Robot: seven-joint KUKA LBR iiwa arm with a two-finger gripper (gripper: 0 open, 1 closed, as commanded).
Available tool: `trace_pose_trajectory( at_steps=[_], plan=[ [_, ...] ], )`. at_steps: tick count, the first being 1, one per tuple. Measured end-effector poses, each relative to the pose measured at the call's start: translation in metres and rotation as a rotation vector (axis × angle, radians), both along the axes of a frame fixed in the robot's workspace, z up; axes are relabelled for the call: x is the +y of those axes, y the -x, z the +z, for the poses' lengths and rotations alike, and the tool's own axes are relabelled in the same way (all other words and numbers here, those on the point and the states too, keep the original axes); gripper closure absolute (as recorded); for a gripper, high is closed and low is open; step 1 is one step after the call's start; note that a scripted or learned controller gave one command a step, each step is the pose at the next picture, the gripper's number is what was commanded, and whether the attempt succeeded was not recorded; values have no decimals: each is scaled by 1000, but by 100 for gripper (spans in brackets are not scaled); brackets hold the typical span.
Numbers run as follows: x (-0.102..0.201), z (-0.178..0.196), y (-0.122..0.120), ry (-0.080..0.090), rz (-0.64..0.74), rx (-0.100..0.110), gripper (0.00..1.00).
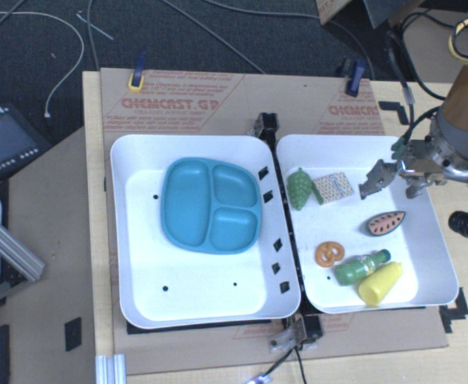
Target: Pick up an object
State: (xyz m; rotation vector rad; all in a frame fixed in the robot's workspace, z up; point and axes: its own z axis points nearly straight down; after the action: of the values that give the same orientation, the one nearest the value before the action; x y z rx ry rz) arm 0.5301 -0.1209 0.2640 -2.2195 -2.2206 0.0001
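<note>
Two bins (130, 214) are being viewed; nearest in the right one, a yellow bottle (380, 284) is lying pointing down-left beside a green bottle (359, 267), then a pretzel (329, 254). Farther, the gripper (394, 181) is being held spread apart, gripping nothing.
</note>
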Motion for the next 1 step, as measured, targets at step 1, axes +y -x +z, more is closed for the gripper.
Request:
trace_pose_trajectory(
  at_steps=[1],
  plan=[
    [-5,-43,-1,-1,-1,4,0]
  ],
)
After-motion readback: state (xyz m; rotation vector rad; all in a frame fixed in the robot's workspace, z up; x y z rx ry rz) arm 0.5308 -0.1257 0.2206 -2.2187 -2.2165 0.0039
